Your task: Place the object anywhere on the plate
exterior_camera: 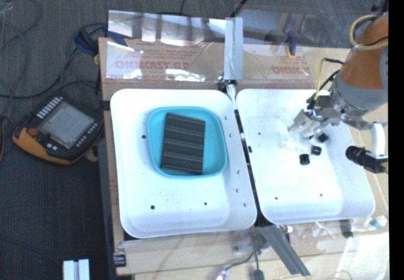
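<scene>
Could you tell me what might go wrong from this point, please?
1. The dark ridged block already lies on the blue plate in the left bin; another pass there might knock it off.
2. The gripper sits low over the right bin and could scrape its floor.

Grey arm point(365, 80) with orange band enters from the right edge, wrist angled downward and leftward. Gripper point(312, 134) is lowered at the arm's end, tips pointing down.
</scene>
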`<state>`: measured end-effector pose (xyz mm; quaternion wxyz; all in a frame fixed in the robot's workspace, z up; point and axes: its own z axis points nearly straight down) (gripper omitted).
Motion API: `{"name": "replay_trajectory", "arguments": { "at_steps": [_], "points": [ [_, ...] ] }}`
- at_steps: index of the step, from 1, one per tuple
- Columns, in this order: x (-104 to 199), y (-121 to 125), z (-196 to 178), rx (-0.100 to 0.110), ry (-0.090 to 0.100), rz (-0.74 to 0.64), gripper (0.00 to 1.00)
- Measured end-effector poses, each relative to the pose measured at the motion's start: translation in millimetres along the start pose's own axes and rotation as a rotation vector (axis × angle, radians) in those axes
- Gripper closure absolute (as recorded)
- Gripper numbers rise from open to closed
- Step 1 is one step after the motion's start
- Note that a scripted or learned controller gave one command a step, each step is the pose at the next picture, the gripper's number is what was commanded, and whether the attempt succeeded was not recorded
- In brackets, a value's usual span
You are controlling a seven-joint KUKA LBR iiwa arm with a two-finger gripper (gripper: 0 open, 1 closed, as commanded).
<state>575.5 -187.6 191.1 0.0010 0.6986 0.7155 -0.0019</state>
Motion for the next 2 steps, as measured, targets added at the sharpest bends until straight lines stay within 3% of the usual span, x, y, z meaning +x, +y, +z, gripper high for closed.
{"name": "replay_trajectory", "arguments": {
  "at_steps": [1,2],
  "points": [
    [-0.1,0.0,-0.1,0.0,0.0,0.0,0.0],
    [-38.1,31.7,-65.1,-0.003,-0.001,-0.172,0.0]
  ]
}}
